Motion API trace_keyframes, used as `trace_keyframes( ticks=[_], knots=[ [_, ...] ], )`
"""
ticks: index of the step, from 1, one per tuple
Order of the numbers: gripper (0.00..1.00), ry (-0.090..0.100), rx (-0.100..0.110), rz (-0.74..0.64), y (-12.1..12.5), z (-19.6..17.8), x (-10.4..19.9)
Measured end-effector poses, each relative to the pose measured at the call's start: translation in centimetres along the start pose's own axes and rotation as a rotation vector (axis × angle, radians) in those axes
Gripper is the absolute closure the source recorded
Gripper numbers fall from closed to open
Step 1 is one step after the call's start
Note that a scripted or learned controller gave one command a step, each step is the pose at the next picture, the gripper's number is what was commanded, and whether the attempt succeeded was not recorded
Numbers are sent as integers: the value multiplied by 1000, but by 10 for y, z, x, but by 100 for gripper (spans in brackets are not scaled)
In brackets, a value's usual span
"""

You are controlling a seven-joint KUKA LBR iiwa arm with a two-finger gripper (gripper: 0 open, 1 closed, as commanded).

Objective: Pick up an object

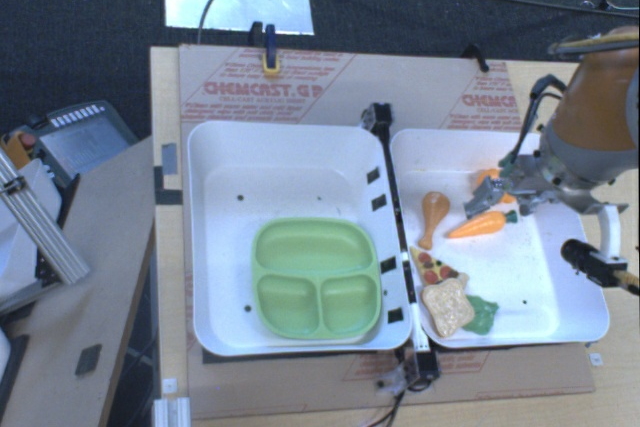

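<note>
In the right bin (575, 315) my gripper (497, 194) hangs low near the back right, just above the thick end of an orange carrot (476, 227) that lies on the bin floor. A small orange piece (486, 178) shows right behind the gripper. A tan drumstick (432, 213) lies to the left of the carrot. Near the front left corner sit a pizza slice (434, 267), a piece of toast (446, 305) and a green leaf (483, 314). The arm hides part of the bin's right side.
The left bin (215, 215) holds a green divided plate (317, 277). A black divider with clips (392, 215) runs between the bins. A black part of the arm (590, 260) overhangs the right bin's right rim.
</note>
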State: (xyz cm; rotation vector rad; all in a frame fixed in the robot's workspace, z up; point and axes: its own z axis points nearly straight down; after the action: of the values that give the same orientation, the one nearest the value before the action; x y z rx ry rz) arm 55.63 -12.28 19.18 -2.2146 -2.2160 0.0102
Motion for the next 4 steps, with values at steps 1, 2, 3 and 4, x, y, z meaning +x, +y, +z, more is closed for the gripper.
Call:
trace_keyframes(
  ticks=[1,2,3,4],
  knots=[
    [0,-2,-12,-3,3,-6,0],
    [0,-1,-9,-1,4,36,2],
    [0,0,-7,-1,1,98,5],
    [0,-1,-11,0,1,108,5]
  ],
)
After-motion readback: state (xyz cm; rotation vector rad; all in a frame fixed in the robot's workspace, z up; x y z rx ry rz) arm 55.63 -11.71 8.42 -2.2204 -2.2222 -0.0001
